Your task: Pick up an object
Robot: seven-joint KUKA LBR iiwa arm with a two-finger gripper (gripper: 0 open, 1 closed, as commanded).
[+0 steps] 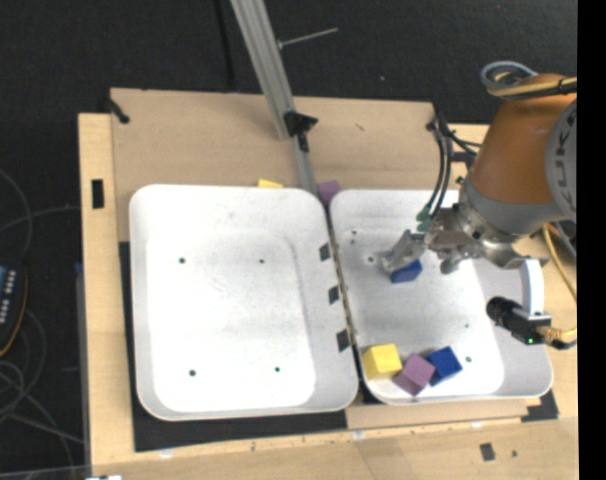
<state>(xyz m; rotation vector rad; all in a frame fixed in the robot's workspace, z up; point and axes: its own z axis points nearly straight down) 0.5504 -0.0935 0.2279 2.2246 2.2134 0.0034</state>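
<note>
Three cubes [415,366] clustered at right bin [503,378] near edge | jaws [401,261] over blue block [406,271], grip unclear

- The arm [528,168] has a broad, rounded orange band above a grey wrist section.
- A pale grey looped cable [505,71] sits on top of the orange part.
- Dark cables [445,168] run down along the arm's side toward the wrist.
- The gripper [401,258] is built of grey metal parts.
- A white bracket [531,288] carries a small black unit [511,316] with a tiny green light.
</note>
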